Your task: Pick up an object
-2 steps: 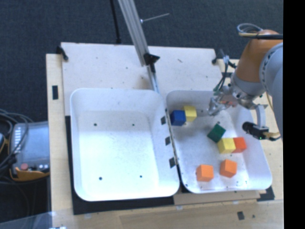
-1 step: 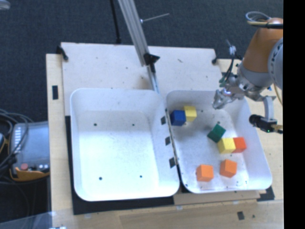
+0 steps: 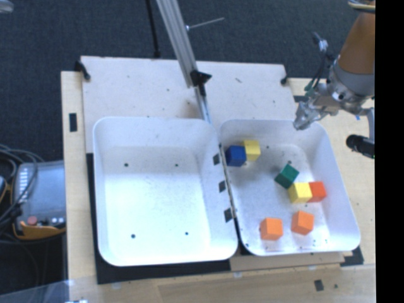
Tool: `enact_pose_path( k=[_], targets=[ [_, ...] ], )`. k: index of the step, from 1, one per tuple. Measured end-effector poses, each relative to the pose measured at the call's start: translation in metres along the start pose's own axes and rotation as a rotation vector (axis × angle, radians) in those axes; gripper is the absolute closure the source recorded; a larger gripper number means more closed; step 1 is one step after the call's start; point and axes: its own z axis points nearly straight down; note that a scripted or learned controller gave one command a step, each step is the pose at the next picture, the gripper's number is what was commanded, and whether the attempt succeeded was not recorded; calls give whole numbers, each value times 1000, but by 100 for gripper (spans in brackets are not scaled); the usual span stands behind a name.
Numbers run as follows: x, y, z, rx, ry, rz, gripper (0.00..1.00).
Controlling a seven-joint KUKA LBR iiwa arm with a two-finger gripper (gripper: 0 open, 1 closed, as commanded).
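The right bin [image 3: 338, 169] holds several small blocks. A blue cube [image 3: 236, 156] touches a yellow cube [image 3: 252, 149] near the bin's far left corner. A green cube [image 3: 286, 175] lies mid-bin, with a yellow cube [image 3: 300, 192] and a red-orange cube [image 3: 317, 190] just in front of it. Two orange cubes [image 3: 271, 228] [image 3: 302, 222] sit near the front wall. My gripper [image 3: 304, 120] hangs over the bin's far right corner, above and apart from every block, with nothing seen in it.
The left bin [image 3: 104, 169] stands beside the right one, a divider with black clips [image 3: 225, 185] between them. A slanted aluminium post [image 3: 180, 36] rises behind the bins. Cables and a grey box [image 3: 38, 194] lie off the bench's left side.
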Motion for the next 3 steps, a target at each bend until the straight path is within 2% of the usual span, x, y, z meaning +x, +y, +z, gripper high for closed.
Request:
enact_pose_path(
  k=[1, 2, 3],
  targets=[
    [-2, 1, -45, 2, 1, -2, 100],
    [41, -7, -47, 9, 3, 2, 100],
    [94, -24, -31, 10, 4, 1, 100]
  ],
)
